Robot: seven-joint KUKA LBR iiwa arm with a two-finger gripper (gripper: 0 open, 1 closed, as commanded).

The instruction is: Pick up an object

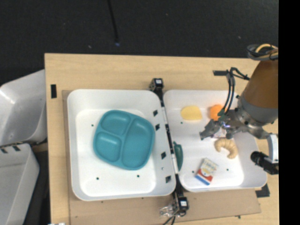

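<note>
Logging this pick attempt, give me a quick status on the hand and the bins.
Hand low in right bin, nothing seen between its fingers. Croissant just beside it, orange ball and yellow piece close by. Small box apart.

Orange object (215, 110) partly behind pincer (216, 129).

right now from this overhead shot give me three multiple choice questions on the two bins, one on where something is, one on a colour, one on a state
1. Where does the divided plate lie?
A. left bin
B. right bin
C. on the bench outside the bins

2. What colour is the divided plate?
A. red
B. teal
C. yellow

3. How does the small box stand to the gripper?
A. clamped between its fingers
B. lying apart from it on the bin floor
C. hanging from it

Answers: 1 A, it fills the middle of the left bin. 2 B, it is blue-green all over. 3 B, it lies below the croissant, away from the gripper.
</note>
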